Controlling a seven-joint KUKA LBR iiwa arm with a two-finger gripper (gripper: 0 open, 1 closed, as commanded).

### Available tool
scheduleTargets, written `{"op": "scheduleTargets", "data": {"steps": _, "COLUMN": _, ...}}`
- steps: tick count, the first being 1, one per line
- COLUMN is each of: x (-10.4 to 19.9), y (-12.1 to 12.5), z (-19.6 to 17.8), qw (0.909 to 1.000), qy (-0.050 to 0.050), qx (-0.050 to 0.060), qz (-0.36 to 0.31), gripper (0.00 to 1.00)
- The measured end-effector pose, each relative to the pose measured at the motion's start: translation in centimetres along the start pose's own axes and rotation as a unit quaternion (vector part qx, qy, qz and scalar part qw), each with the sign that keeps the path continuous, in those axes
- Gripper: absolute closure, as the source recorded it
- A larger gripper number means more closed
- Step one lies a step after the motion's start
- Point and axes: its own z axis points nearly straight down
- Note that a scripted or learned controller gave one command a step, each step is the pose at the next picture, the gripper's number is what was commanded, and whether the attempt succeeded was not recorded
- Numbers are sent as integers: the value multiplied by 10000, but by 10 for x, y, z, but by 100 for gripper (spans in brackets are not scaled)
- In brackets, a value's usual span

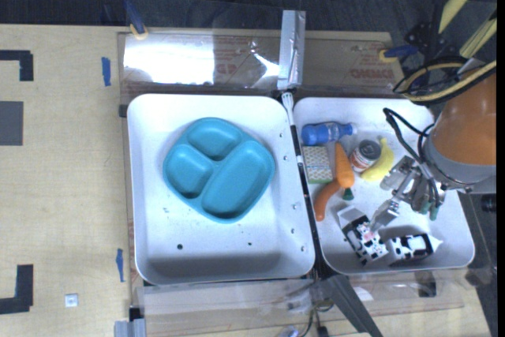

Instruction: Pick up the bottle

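We see the bottle (326, 132) lying on its side at the far edge of the right bin (458, 249), close to the divider between the bins. Its long axis runs roughly left-right across the view; blue body to the left, paler end toward the right, pointing at the small round can (367, 153). Just in front of it are a patterned sponge-like pad (318, 163) and an orange carrot-shaped toy (344, 166). A yellow item (383, 159) touches the can.

The gripper (394, 205) sits nearer the front of the right bin, well apart from the bottle, above the black-and-white toys (387, 245). We cannot tell its opening. Nothing visibly held.

The left bin (150, 193) holds a blue divided plate (218, 168).
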Motion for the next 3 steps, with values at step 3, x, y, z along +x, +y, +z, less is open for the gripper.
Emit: {"op": "scheduleTargets", "data": {"steps": 3, "x": -16, "y": 30, "z": 49, "qw": 8154, "qy": -127, "qx": 7, "qz": -5787, "gripper": 0}}
